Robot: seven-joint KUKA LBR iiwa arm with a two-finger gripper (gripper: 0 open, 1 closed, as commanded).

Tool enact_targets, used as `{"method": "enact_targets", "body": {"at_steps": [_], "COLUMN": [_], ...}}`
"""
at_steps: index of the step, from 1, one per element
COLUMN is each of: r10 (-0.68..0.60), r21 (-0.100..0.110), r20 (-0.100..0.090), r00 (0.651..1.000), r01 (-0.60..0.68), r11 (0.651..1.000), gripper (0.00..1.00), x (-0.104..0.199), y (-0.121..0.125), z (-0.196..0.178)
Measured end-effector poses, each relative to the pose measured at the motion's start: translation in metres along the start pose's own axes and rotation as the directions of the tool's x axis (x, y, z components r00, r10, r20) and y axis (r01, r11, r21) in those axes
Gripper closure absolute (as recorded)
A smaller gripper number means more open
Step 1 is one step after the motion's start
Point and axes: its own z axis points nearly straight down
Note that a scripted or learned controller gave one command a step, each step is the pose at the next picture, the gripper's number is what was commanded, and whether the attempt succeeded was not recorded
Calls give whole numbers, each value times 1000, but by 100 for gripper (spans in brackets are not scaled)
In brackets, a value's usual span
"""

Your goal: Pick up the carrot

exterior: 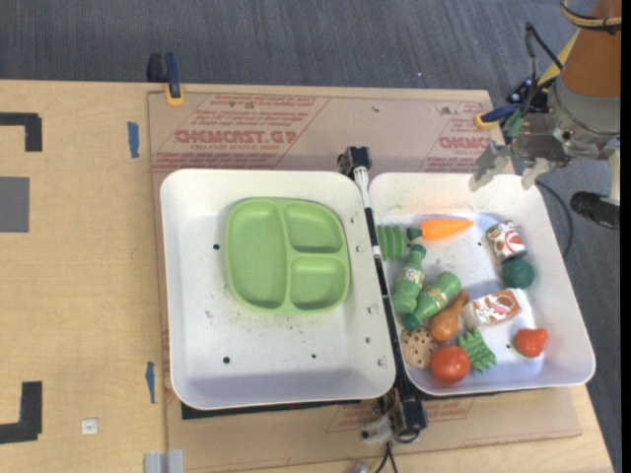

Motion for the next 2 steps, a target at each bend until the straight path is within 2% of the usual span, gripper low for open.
{"method": "enact_targets", "body": {"at_steps": [1, 2], "r10": [-84, -15], "r21": [-3, -3], "r20": [1, 1], "r00": [996, 1000], "r01": [84, 15], "r11": [996, 1000], "gripper": [0, 0], "x": [29, 35], "y": [2, -17], "z": [108, 138]}}
